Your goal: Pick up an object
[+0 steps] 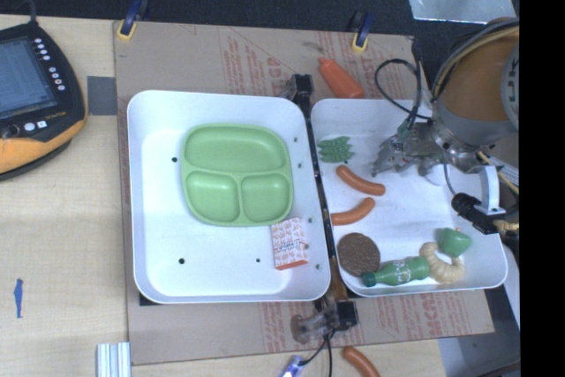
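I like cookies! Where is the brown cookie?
The brown cookie lies in the right bin, near its front left corner, just below a sausage and beside the green bottle.

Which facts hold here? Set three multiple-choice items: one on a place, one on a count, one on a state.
1. The green plate lies in:
A. the left bin
B. the right bin
C. neither bin

2. The sausages in the right bin number:
A. one
B. two
C. four

3. The green bottle is:
A. standing upright
B. lying on its side
C. resting on the plate

Key: 1 A, the plate sits inside the left bin's walls. 2 B, two sausages lie near that bin's left wall. 3 B, the bottle lies lengthwise on the bin's floor.
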Robot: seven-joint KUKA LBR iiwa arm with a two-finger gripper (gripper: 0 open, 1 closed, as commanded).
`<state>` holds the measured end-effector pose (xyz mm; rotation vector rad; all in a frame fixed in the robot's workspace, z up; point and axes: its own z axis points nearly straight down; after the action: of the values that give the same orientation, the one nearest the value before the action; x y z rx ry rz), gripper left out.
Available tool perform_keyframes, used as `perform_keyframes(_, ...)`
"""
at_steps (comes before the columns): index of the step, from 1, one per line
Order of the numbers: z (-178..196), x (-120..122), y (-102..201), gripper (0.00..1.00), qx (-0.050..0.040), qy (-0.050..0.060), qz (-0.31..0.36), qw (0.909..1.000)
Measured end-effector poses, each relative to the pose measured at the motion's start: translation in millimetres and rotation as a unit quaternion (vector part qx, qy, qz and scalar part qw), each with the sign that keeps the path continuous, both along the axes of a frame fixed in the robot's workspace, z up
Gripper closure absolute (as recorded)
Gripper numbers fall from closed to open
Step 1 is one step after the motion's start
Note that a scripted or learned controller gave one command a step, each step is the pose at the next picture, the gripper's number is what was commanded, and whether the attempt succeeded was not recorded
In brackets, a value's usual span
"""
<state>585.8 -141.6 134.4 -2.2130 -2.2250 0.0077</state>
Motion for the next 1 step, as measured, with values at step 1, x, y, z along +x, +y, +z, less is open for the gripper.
perform_keyframes(1, -30.8, 41.7, -70.6, 0.00, 0.0004, -0.002, -0.001, 1.0000)
